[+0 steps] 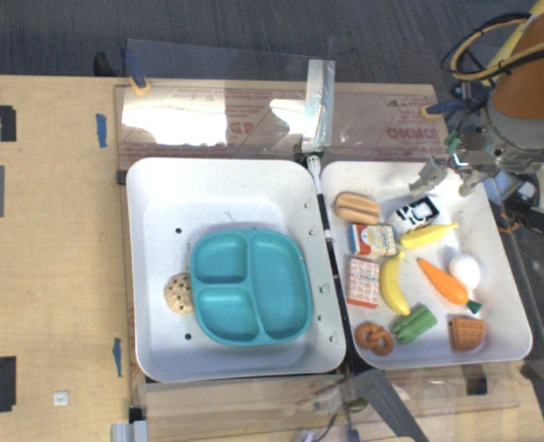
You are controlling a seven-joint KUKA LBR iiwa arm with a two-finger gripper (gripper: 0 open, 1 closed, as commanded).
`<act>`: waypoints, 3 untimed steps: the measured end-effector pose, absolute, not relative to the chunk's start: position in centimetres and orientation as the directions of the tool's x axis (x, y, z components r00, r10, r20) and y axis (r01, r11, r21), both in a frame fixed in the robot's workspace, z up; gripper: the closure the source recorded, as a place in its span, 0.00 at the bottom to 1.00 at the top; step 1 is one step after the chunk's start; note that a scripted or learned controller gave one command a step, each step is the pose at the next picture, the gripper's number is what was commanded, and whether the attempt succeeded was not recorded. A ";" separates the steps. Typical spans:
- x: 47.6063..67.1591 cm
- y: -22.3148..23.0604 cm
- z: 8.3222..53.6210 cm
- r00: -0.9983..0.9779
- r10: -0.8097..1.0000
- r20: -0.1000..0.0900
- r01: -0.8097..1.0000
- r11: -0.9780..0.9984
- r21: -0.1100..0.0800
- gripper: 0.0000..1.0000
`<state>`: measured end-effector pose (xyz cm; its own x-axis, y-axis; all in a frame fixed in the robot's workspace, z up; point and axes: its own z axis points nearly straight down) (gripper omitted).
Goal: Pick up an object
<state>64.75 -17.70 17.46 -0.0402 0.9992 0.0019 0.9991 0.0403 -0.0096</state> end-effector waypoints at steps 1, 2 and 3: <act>58.4 -16.6 9.4 -0.078 0.997 0.000 0.997 0.078 -0.001 0.00; 57.2 -16.5 8.7 -0.369 0.929 -0.001 0.929 0.369 0.003 0.00; 57.4 -16.6 9.9 -0.366 0.930 -0.005 0.930 0.366 0.010 1.00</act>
